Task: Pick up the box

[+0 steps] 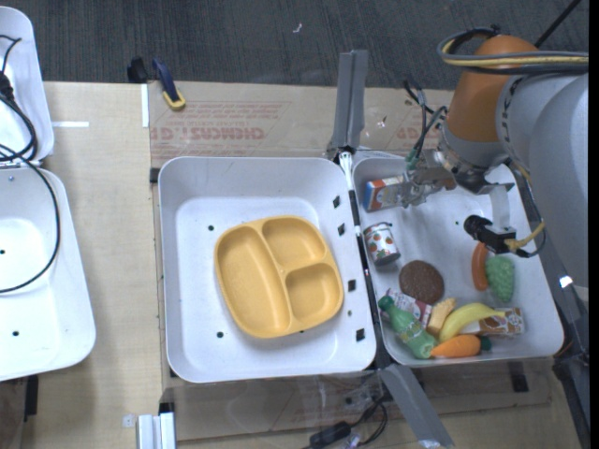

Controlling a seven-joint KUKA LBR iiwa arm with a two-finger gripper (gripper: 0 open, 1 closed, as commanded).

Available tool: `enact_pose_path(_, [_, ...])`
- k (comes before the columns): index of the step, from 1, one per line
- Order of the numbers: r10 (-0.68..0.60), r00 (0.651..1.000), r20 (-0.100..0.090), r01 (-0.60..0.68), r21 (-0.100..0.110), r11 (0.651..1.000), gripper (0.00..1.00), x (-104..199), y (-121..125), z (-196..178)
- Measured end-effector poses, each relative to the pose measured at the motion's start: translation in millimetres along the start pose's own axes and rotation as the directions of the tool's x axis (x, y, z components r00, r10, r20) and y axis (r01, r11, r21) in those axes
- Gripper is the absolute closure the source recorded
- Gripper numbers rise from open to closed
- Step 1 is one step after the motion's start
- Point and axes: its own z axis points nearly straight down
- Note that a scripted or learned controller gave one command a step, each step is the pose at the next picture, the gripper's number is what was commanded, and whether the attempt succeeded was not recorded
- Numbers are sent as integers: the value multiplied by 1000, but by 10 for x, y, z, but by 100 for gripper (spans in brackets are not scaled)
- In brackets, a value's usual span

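So the end effector (418,187) sits low in the back of the right bin (543,293), and honestly I can't tell its state; it's just a dark metal tangle from this angle. The box (375,193), a small red and white carton, is right beside it on the camera's left, tucked into the bin's back left corner against the wall. Can't tell if they're touching. Its long axis looks like it runs roughly toward the end effector, across the bin. My guess is the next move is a short sideways shift over the box. Nearer the camera sit a small can (382,243), a brown cookie (421,281) and a banana (466,318). The left bin (187,344) holds a yellow divided tray (278,275).
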Motion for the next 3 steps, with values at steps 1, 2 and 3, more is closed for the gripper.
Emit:
enact_pose_path(1, [106, 994, -3, -106, 4, 994, 100, -255, -124, 107])
enact_pose_path(2, [-101, 995, -2, 101, 2, 995, 100, -755, -83, -266])
enact_pose_path(3, [-133, 991, -5, 133, 5, 991, 100, -1014, -933, 117])
